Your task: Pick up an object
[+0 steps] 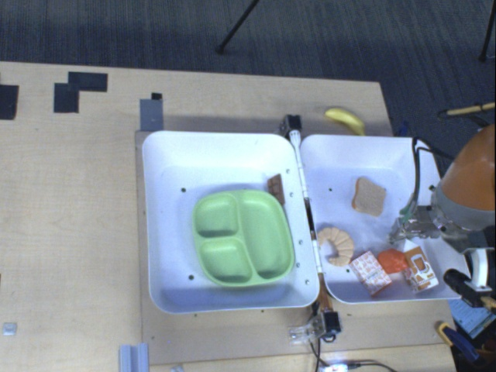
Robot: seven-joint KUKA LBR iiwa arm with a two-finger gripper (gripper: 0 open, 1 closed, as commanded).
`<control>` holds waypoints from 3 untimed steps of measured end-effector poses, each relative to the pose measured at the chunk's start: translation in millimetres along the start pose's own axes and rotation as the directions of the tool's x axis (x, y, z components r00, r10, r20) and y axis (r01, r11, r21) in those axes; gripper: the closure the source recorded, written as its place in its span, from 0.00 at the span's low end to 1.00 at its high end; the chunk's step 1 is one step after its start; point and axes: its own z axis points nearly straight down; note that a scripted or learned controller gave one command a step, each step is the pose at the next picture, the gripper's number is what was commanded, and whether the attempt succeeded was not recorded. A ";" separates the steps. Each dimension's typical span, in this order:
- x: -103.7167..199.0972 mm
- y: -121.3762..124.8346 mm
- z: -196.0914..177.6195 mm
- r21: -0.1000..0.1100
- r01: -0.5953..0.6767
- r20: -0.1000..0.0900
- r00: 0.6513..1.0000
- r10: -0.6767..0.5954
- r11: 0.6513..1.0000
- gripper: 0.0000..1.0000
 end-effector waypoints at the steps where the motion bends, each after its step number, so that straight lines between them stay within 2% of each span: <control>1: -22.9 55.8 -45.2 0.008 0.002 -0.002 1.000 -0.002 1.000 1.00; 2: -22.7 92.0 -80.7 0.008 0.004 -0.002 1.000 -0.004 1.000 1.00; 3: -22.6 153.2 -115.6 0.007 0.005 -0.002 1.000 -0.005 1.000 1.00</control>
